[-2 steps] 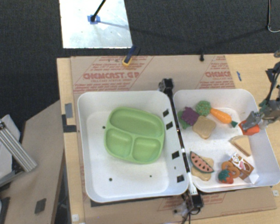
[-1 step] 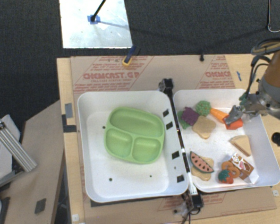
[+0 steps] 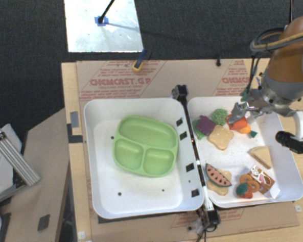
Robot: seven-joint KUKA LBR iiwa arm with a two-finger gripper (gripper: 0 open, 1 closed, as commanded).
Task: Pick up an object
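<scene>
The right bin point(image 3: 236, 154) holds several toy foods: purple grapes point(image 3: 205, 125), green broccoli point(image 3: 220, 115), an orange-red piece point(image 3: 239, 124), a tan cracker point(image 3: 221, 138), a bread wedge point(image 3: 261, 157), a watermelon slice point(image 3: 218, 175) and a small mixed cluster point(image 3: 246, 185). My gripper point(image 3: 241, 111) hangs low over the back of this bin, directly above the orange-red piece and touching or nearly touching its top. The arm's body hides the bin's back right corner.
The left bin point(image 3: 102, 190) bears a green divided tray point(image 3: 145, 146). A black ridge point(image 3: 189, 141) separates the two bins. A black arm attachment point(image 3: 292, 141) juts over the right bin's right side. A small patterned box point(image 3: 263, 178) lies at front right.
</scene>
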